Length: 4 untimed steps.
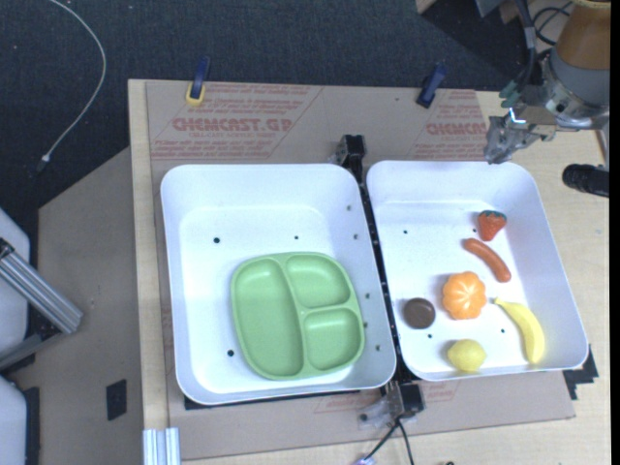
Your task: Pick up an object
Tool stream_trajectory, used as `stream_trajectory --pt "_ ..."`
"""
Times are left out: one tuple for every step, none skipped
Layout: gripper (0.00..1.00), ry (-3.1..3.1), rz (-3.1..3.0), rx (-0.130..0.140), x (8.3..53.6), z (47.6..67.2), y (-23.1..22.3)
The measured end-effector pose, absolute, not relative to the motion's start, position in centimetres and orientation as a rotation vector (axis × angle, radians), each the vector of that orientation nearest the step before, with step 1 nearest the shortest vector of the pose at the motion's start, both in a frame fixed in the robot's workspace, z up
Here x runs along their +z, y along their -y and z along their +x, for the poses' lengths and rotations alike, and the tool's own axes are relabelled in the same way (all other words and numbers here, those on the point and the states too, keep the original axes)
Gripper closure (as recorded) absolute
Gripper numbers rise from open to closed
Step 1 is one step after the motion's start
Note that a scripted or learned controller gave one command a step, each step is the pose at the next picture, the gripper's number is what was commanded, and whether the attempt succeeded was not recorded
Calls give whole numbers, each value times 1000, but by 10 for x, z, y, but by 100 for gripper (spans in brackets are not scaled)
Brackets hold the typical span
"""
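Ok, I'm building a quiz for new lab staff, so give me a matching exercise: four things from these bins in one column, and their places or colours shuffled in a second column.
Things:
1. divided plate
2. strawberry
3. banana
4. brown disc

Descriptions:
A. yellow, by the right bin's near right corner
B. pale green, lying in the left bin
C. round and dark, just left of the orange
D. red with a green top, farthest back of the food items

Pairs: 1-B, 2-D, 3-A, 4-C

The orange sits mid right bin; the left bin holds the plate.
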State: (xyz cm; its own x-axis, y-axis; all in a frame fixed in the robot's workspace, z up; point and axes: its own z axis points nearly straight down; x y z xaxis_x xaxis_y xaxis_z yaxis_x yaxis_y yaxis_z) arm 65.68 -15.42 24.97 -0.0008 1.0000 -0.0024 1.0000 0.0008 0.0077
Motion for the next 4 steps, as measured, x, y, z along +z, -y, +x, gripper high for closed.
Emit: stream_trajectory --pt "100 -2228 2220 -1 248 625 110" --pt "100 -2229 2219 0 251 611 65" --pt "100 -2231 2217 0 249 596 8" --pt "100 -2232 2217 -1 248 572 -50"
